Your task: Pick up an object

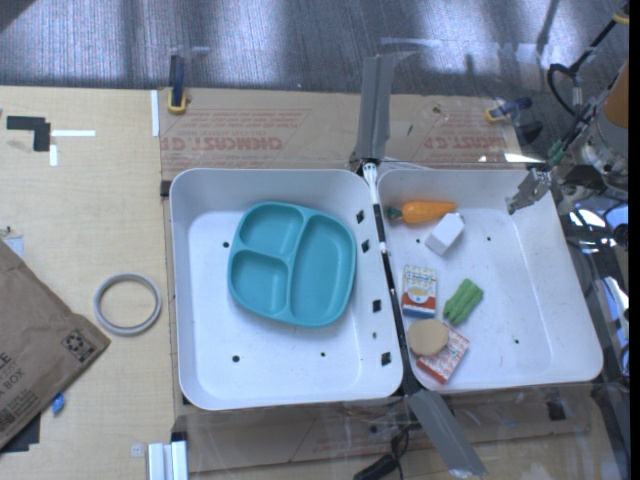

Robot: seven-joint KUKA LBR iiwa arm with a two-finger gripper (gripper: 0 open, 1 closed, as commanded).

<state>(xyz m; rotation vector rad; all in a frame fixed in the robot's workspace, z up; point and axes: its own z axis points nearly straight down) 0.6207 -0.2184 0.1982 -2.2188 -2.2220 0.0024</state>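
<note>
Carrot [428, 210] | toy, lying at 11 o'clock in right bin [560, 268], just beside white block [445, 234]; green piece [463, 301], small carton [420, 291], cookie [428, 339] toward 7 o'clock | gripper [527, 190] at bin's 1 o'clock rim, grip state cannot be told | step, judged: approach, nothing lifted | next: swing toward 9 o'clock over one item, descend.

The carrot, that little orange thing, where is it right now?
The carrot lies in the right bin, near its far left corner, just above the small white block.
</note>
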